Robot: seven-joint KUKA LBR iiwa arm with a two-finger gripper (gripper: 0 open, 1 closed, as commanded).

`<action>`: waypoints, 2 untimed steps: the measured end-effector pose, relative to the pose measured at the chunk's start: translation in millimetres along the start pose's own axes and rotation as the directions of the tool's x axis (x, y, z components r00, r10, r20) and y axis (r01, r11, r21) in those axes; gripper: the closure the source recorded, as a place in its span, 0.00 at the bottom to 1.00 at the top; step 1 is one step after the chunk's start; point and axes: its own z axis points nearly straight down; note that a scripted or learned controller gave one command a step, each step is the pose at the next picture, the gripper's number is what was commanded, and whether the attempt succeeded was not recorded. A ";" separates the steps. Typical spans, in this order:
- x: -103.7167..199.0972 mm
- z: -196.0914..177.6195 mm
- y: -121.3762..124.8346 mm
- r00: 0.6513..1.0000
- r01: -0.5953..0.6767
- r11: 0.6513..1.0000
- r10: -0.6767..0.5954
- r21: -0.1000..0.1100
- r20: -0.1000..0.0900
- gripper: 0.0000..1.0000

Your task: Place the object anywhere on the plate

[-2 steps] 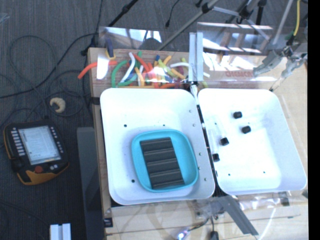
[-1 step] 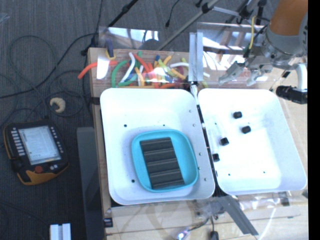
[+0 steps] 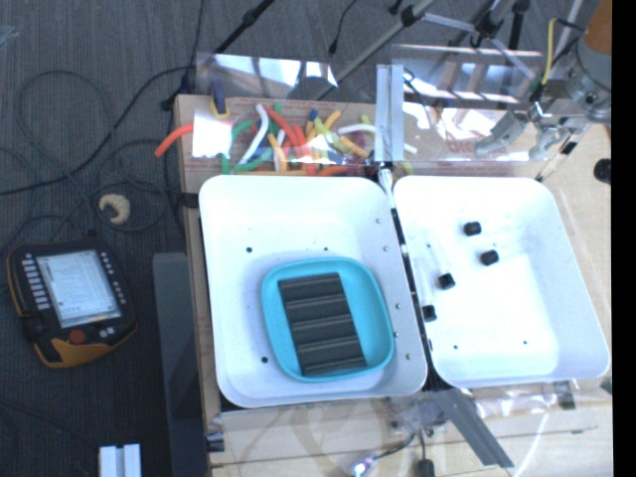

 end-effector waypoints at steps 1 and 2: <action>43.7 56.1 2.4 0.999 0.038 0.999 -0.038 0.002 -0.001 0.00; 44.3 47.0 3.6 0.999 0.039 0.999 -0.039 0.002 0.000 1.00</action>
